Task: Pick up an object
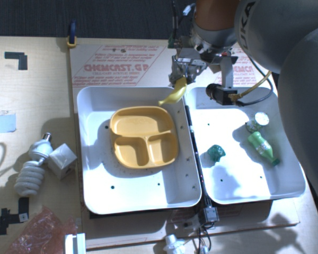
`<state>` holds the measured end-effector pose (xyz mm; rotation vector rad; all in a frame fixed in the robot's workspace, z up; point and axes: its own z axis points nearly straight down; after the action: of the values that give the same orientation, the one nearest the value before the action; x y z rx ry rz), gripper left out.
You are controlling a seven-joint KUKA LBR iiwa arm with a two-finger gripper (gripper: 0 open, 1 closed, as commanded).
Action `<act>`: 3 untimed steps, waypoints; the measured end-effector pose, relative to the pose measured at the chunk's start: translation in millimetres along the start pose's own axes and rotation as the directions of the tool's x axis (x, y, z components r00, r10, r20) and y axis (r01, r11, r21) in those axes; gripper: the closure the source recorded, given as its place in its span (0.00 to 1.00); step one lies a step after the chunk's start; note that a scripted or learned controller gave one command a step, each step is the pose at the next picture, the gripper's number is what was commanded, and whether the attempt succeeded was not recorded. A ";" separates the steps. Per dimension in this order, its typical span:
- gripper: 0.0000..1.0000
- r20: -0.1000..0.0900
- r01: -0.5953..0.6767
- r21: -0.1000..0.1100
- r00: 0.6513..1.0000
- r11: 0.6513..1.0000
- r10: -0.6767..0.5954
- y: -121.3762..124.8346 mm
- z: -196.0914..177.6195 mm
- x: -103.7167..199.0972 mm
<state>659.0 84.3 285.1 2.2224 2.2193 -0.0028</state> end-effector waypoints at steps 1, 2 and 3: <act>1.00 0.000 0.002 0.000 1.000 1.000 -0.002 0.0 -1.8 4.6; 1.00 0.000 0.002 0.000 1.000 1.000 -0.002 -0.1 2.2 5.6; 1.00 -0.001 -0.001 0.000 1.000 1.000 0.001 0.0 7.1 -30.3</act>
<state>658.9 54.0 278.0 2.2234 2.2191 -0.0024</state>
